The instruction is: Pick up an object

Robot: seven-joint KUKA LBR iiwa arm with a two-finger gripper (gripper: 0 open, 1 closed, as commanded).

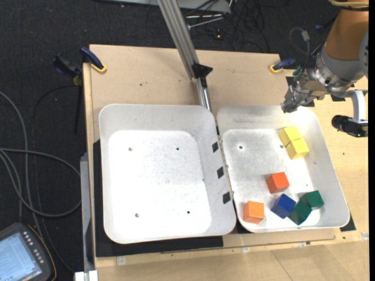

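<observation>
1. Candidate objects, including the yellow blocks [293, 141], lie in the right bin [246, 122]; none is lifted.
2. The gripper [291, 105] hangs above that bin's far rim; jaw state cannot be determined.
3. Judged progress: approach only; descent, grasp and lift remain.

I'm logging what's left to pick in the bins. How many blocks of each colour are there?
Yellow: 2
Orange: 2
Blue: 1
Green: 2
Total: 7, all in the right bin.
</observation>
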